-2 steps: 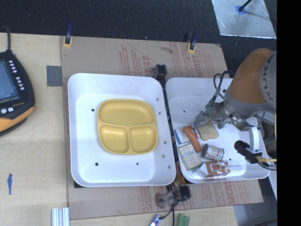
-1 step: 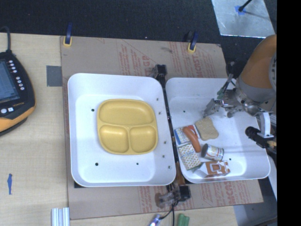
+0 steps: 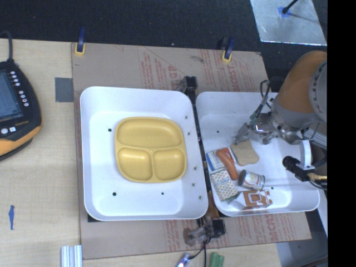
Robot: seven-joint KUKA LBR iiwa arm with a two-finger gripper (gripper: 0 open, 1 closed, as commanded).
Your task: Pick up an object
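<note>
The right bin (image 3: 289, 196) holds a cluster of small items. A tan bread-like slice (image 3: 245, 153) lies beside an orange sausage-shaped piece (image 3: 227, 159) and a blue-and-white box (image 3: 213, 161). In front of them are a checkered packet (image 3: 222, 184), a small jar (image 3: 252, 179) on its side and an orange-and-white carton (image 3: 256, 199). My gripper (image 3: 253, 133) hangs low over the bin's middle, just behind the tan slice. It is open, with nothing between its fingers. The grey arm with its orange band (image 3: 300, 90) covers the bin's back right part.
A yellow divided plate (image 3: 150, 149) lies in the left bin (image 3: 100, 199). A teach pendant (image 3: 16, 110) rests on the bench at far left. Clamps (image 3: 227, 52) hold the cardboard at the back. A black cable end (image 3: 297, 168) hangs over the right bin's right side.
</note>
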